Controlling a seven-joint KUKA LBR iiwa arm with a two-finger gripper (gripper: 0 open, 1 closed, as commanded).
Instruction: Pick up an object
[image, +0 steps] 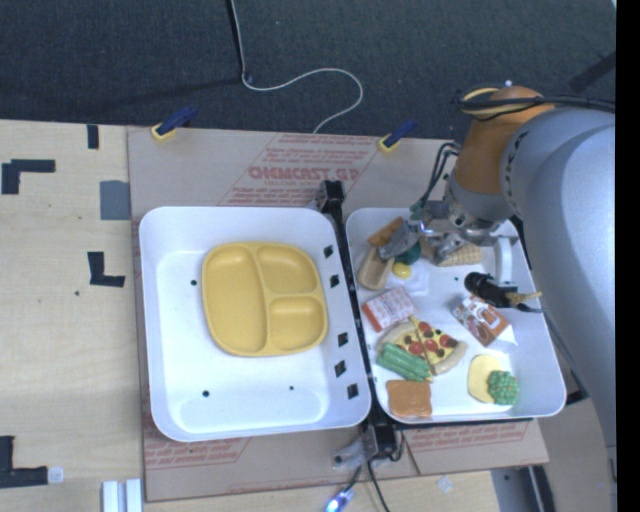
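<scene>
Arm (560, 200) reaching left, hand (415, 238) low, fingers seemingly parted

Even, bright light; soft, slightly blurry

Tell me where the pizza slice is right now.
The pizza slice lies in the right bin, near its middle, with the green vegetable at its lower left and the wrapped snack just above.
</scene>
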